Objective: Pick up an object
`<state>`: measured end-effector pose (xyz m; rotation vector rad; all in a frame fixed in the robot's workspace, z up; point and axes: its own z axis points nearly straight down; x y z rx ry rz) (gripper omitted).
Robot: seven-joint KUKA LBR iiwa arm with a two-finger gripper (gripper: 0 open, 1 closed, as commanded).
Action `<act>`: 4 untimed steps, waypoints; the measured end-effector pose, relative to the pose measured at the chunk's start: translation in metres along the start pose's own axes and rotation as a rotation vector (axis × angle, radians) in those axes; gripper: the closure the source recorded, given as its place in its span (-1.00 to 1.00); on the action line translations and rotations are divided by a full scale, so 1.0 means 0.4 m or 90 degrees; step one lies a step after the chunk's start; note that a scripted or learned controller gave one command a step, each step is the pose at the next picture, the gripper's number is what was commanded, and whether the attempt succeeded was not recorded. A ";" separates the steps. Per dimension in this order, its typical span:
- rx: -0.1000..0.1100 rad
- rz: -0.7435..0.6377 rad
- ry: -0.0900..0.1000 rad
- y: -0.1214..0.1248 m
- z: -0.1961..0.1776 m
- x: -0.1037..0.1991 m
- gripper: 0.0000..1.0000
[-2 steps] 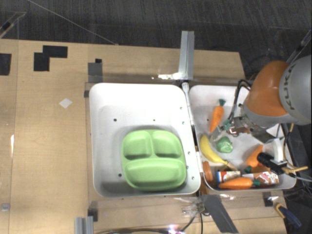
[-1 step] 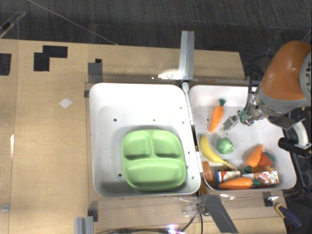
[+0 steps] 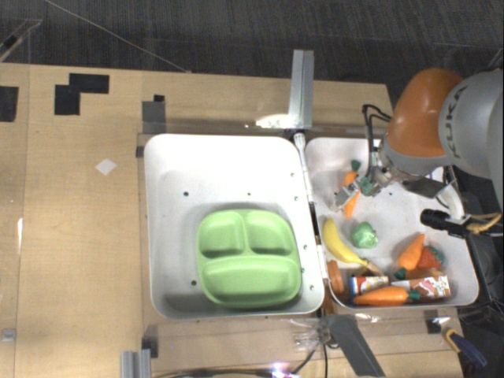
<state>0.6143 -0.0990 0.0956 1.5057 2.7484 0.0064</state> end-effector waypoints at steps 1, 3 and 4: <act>-0.004 0.001 -0.002 0.005 -0.031 -0.003 1.00; -0.002 0.019 -0.002 0.040 0.013 -0.030 -1.00; 0.000 -0.080 0.000 0.010 -0.229 0.074 -1.00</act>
